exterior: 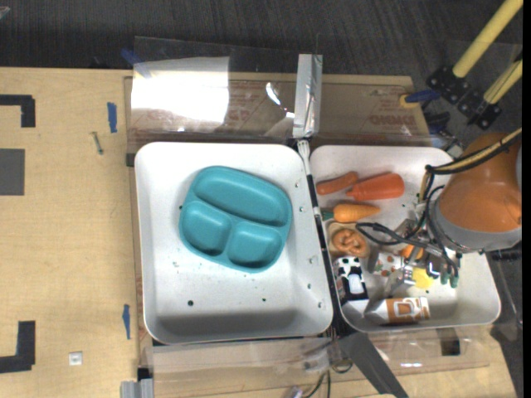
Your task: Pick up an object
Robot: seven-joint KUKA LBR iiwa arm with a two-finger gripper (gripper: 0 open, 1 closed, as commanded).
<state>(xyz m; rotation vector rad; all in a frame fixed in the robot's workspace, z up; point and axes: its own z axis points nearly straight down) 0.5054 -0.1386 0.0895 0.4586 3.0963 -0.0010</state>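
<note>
The gripper [408, 265] hangs low over the middle of the right bin [481, 305], at the end of the grey arm with its orange band [481, 197], which comes in from the right. Cables and small coloured parts crowd around the tool there, so whether it is open or closed cannot be told, and nothing can be made out as held. Just beside it lies a small yellow piece [424, 278], possibly a toy, though the clutter makes this unsure. Below it, near the bin's front wall, a white bottle with an orange label [400, 309] lies on its side. To the left sit a black-and-white toy [352, 274] and, above that, a round orange pretzel-like piece [347, 239]. Farther up lie three orange carrot shapes: a small one [355, 211], a large one [377, 186], and a reddish one [336, 182] by the bin's left wall. The left bin [158, 222], touching the right one, holds a teal divided plate [236, 216] with three compartments, lying flat and slightly turned.
</note>
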